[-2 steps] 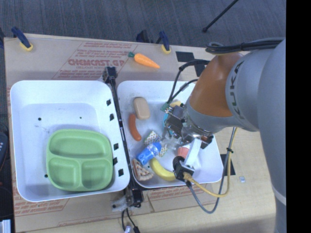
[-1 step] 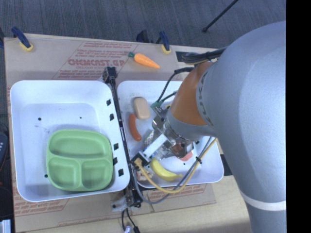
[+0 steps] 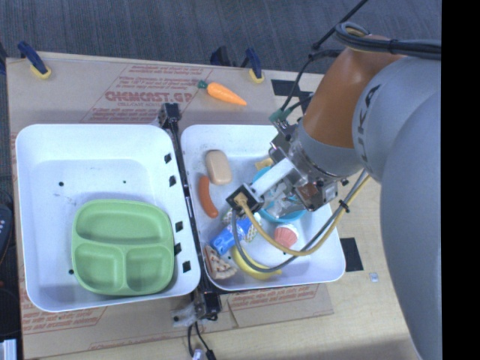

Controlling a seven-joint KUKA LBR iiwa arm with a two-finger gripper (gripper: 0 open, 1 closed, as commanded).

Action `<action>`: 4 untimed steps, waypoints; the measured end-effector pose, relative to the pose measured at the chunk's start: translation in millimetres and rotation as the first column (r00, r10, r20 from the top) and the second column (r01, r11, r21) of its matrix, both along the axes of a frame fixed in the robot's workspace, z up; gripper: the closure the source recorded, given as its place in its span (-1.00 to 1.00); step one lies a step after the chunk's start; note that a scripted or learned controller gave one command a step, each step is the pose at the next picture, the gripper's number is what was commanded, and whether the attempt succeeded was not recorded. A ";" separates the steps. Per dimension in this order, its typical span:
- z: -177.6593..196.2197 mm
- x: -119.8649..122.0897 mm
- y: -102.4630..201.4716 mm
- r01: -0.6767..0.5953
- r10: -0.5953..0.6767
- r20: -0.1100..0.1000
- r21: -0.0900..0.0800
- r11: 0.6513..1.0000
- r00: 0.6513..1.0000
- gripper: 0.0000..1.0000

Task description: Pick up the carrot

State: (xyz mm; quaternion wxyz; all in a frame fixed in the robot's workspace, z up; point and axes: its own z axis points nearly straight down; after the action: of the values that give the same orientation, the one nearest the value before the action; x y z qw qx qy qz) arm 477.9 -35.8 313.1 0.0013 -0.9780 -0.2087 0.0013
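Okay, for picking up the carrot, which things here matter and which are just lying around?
For the job:
carrot, on the cardboard beyond the bins
end effector, over the right bin

Just lying about:
green divided plate, in the left bin
orange sausage, beige bun and banana, in the right bin

Dark grey floor (image 3: pixel 112 13), finely ribbed, runs across the top; below it lies a sheet of brown cardboard (image 3: pixel 82 100) with red print, held at the far edge by blue clamps (image 3: pixel 34 58); pale wooden bench top (image 3: pixel 360 325) shows at lower right; the light is even.
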 end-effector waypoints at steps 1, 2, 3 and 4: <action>-3.4 -0.9 1.0 0.000 0.000 -0.008 0.001 1.000 1.000 -1.00; 161.1 25.4 18.3 -0.009 0.009 0.004 -0.003 1.000 1.000 -1.00; 108.5 138.9 16.7 0.089 -0.089 -0.014 -0.003 0.996 0.996 -1.00; 119.9 139.5 16.9 0.082 -0.082 -0.018 -0.004 0.997 0.996 1.00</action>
State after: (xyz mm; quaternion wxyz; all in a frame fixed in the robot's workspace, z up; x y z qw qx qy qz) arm 617.4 -18.9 433.0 0.0017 -0.9857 -0.1685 0.0103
